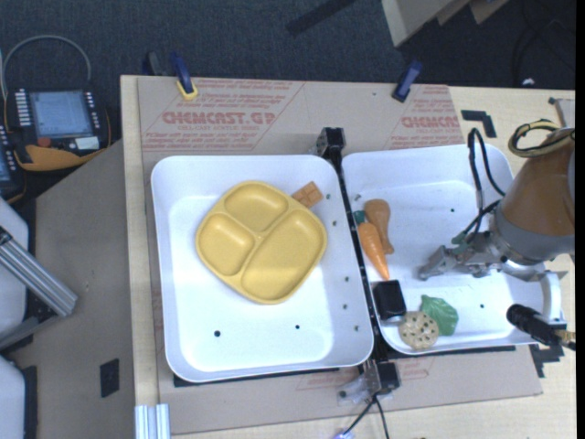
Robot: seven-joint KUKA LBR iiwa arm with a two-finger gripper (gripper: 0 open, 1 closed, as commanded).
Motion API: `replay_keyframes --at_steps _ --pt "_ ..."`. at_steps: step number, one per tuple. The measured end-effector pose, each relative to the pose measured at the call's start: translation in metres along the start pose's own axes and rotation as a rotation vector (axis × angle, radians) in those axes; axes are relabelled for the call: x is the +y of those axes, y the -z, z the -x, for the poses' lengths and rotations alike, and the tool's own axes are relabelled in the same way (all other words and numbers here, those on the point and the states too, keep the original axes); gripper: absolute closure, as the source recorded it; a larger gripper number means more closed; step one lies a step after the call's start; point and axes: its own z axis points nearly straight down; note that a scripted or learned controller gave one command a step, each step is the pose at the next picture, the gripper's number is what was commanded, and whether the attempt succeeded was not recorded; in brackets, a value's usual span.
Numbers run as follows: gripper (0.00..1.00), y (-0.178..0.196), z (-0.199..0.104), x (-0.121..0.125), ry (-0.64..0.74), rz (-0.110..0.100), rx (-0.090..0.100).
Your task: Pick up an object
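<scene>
Single fixed camera above the bench, angled downward, both white bins framed, mid distance

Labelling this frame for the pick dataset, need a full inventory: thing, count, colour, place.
bins: 2, white, side by side on the bench
divided plate: 1, yellow, in the left bin
small block: 1, orange-brown, left bin, at the plate's upper right edge
carrot: 1, orange, right bin, near its left wall
tan piece: 1, tan, right bin, beside the carrot's top
black box: 1, black, right bin, lower left
round cookie-like piece: 1, beige with dark spots, right bin, bottom
green piece: 1, green, right bin, right of the cookie-like piece
arm: 1, grey with orange band, over the right bin
gripper: 1, grey, above the right bin's floor, holding nothing visible
</scene>
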Motion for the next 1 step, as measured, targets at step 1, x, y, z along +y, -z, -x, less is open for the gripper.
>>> replay_keyframes --at_steps 1 --pt "1.00 0.0161 -0.0017 0.0049 0.004 0.015 0.001"
